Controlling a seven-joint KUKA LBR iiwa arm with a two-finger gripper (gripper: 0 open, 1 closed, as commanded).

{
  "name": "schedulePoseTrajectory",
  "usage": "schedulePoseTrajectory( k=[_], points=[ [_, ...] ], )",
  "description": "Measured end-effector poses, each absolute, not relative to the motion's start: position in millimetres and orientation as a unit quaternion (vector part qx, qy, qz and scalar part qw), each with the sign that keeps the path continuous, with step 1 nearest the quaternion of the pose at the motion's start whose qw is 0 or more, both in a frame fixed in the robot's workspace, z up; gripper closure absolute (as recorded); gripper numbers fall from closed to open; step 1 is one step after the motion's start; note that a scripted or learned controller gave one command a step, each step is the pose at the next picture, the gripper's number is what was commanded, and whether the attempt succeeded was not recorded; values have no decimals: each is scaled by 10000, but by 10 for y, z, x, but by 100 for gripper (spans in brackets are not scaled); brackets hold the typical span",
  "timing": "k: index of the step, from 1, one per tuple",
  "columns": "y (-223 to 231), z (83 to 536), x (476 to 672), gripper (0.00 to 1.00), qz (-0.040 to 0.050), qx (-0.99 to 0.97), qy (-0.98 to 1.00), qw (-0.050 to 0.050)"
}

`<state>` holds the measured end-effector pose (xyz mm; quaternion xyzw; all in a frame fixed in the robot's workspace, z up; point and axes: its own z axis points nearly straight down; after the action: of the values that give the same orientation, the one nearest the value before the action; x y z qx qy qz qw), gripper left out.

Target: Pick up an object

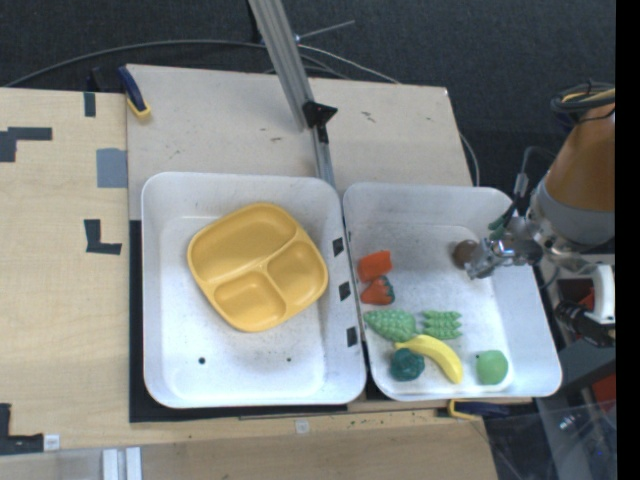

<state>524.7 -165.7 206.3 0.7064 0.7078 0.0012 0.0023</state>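
A yellow divided plate (258, 266) lies in the left white bin (165, 298).

two bins (160, 268), one yellow plate (258, 265), six toys (440, 353)

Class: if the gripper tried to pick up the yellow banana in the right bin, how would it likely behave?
The banana is curved and looks smooth, so it may slip or swivel. It looks like a light plastic toy. The green ball and dark green piece lie close and may get nudged.
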Motion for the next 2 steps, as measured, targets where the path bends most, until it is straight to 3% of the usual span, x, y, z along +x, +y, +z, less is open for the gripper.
schedulePoseTrajectory(
  k=[1, 2],
  points=[
    [-1653, 2282, 5254, 100, 4, 7064, 7078, 5],
    [-1063, 2340, 5432, 100, 6, 7043, 7099, -11]
  ],
)
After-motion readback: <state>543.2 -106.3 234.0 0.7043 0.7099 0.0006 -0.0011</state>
